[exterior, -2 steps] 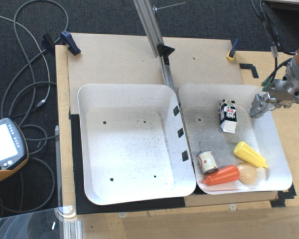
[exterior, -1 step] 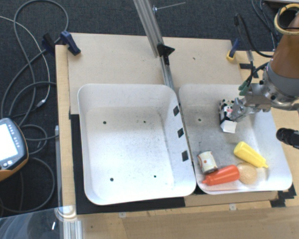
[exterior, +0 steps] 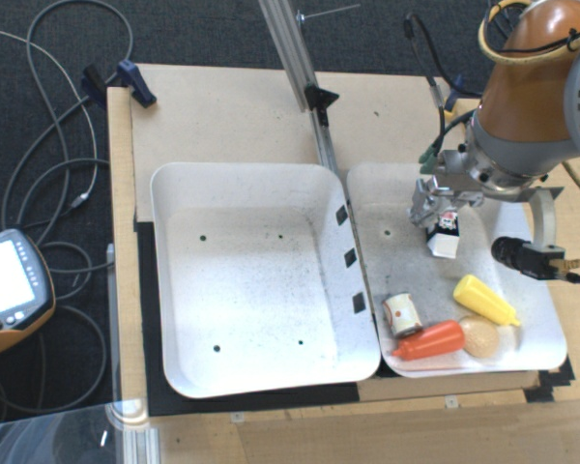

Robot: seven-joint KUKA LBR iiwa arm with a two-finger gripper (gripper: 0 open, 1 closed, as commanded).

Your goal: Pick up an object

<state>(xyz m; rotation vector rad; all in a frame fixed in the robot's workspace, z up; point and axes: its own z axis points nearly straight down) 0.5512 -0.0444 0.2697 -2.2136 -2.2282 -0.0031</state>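
Observation:
My gripper (exterior: 433,204) hangs over the back part of the right bin (exterior: 536,356), below the grey wrist and orange band. A small white carton (exterior: 445,238) with black and red marks sits right under and slightly to the right of it, touching or nearly touching. Along the bin's front lie a yellow object (exterior: 485,301), a small can (exterior: 402,313) on its side, an orange-red carrot (exterior: 430,340) and a beige round object (exterior: 480,337).
The left bin (exterior: 174,259) stands beside the right one, with a ridge carrying black clips (exterior: 349,257) between them. A metal pole (exterior: 290,46) slants across the bench back. A black part of the arm (exterior: 522,254) reaches over the right bin's edge.

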